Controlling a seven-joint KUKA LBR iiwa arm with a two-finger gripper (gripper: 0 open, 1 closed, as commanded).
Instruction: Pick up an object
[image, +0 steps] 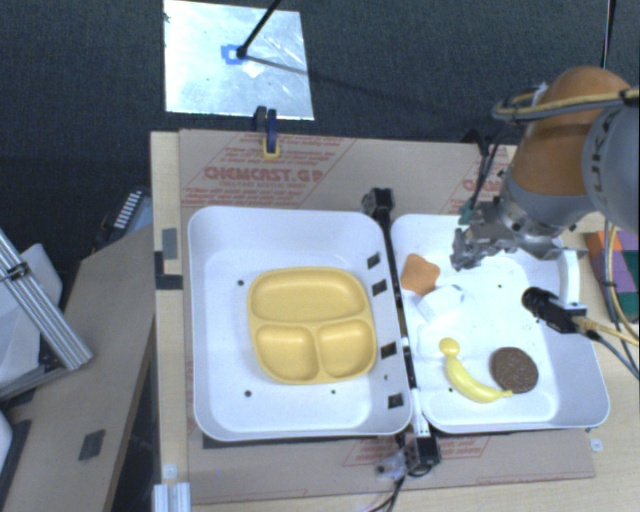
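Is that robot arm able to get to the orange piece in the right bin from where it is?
Probably yes. The gripper hangs above the right bin, close beside the orange piece. The piece lies in the open near the divider, with nothing on top of it.

A yellow three-compartment tray (305, 325) sits in the left white bin (215, 300). Under both bins lies printed cardboard (265, 172). At the upper left of the frame, a shiny square sheet (200, 70) rests on dark carpet (70, 110).
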